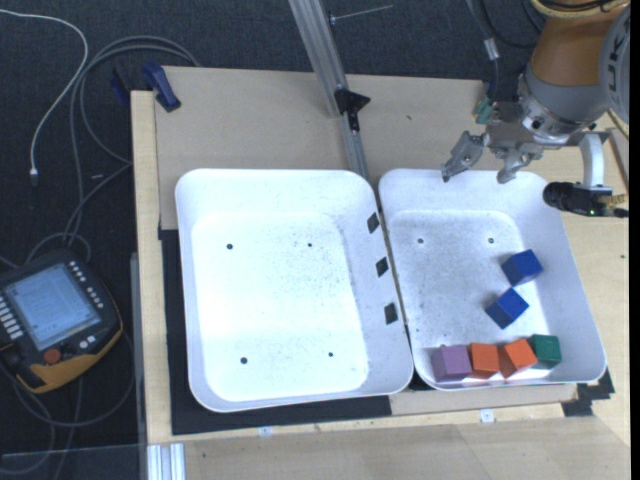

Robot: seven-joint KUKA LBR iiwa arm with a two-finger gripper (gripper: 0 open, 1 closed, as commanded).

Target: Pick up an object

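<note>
Grey end effector [482,167] spread open, holding nothing

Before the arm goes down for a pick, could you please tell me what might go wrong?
1. The purple block, two orange blocks and green block sit packed against the right bin's near wall, leaving little finger room.
2. The open claw hovers over the far rim, away from both blue blocks.

You get bright, even light from overhead, with only soft, short shadows. The white bins [270,193] glare slightly, washing out their rims. Focus is mildly soft and grainy throughout.
</note>
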